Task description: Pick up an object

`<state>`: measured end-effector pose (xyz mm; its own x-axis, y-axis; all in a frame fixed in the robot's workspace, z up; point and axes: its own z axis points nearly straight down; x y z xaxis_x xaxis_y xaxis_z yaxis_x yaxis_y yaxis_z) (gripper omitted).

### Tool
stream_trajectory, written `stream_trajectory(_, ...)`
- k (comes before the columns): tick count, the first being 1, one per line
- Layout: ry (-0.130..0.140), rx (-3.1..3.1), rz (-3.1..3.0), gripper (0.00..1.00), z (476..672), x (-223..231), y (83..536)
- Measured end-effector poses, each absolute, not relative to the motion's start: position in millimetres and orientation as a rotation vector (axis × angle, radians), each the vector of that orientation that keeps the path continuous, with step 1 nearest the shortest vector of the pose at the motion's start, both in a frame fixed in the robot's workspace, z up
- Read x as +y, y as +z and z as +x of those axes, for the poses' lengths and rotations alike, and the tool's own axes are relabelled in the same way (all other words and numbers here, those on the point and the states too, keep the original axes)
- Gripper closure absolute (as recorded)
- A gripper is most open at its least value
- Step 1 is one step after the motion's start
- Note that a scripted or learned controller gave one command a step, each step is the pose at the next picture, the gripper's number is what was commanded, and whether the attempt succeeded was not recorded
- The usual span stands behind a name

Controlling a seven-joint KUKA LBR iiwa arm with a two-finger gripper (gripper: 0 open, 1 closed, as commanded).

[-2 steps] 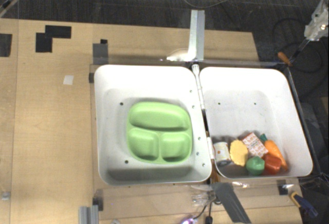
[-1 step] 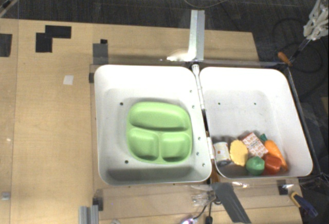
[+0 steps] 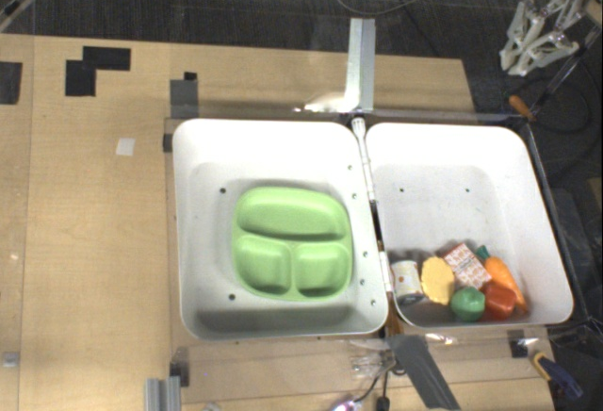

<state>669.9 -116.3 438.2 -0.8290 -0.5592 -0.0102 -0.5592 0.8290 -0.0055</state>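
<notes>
Gripper [image 3: 542,34] seen at top right, off bench, well apart from bins; finger state cannot be told. Left bin [image 3: 203,211] holds green tray [image 3: 290,241]. Right bin [image 3: 452,178]: can [image 3: 406,279], yellow piece [image 3: 436,279], green ball [image 3: 467,304], carrot [image 3: 502,273] clustered in near corner.

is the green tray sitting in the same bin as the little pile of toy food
No, the green tray lies in the left bin, while the toy food is heaped in the right bin's near corner.
</notes>
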Motion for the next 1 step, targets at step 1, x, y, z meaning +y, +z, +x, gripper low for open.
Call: stream_trajectory(1,-0.008,2.873,-1.242,1.00,670.0,-204.2,438.7)
